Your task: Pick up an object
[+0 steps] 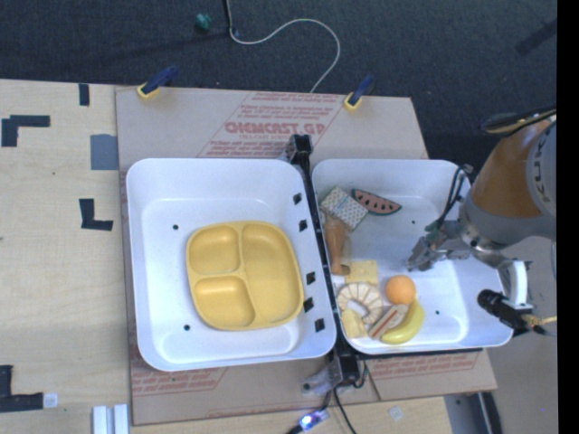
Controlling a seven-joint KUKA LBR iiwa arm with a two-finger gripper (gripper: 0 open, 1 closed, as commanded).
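Two shallow white bins sat side by side on a sheet of cardboard (271,125) in the middle of the frame, the left bin (149,242) and the right bin (452,333) touching along a dark central divider. In the left bin lay a yellow divided plate (242,274) with three compartments, flat on the bin floor. The right bin held the small objects, gathered toward its left side: a watermelon slice (376,202) near the upper middle, a patterned square piece (343,207) just left of it, a tan cone-like piece (336,240) below that against the divider, a pale yellow block (362,271) lower still, and a beige ring-shaped piece (359,298) toward the lower left corner. An orange ball (400,289) rested just above a banana (405,326), and a striped piece (387,318) lay touching the banana's left side. The arm (511,188) entered from the right edge of the frame, its orange band showing above the wrist. The gripper (423,257) hung low over the right-centre of the right bin, just up and right of the orange ball and apart from it. Whether its tips were apart or together could not be told, and nothing was visibly between them. Two blue-and-yellow clamps (157,81) pinned the cardboard's upper edge, and a white cable (298,27) looped over the dark floor above.
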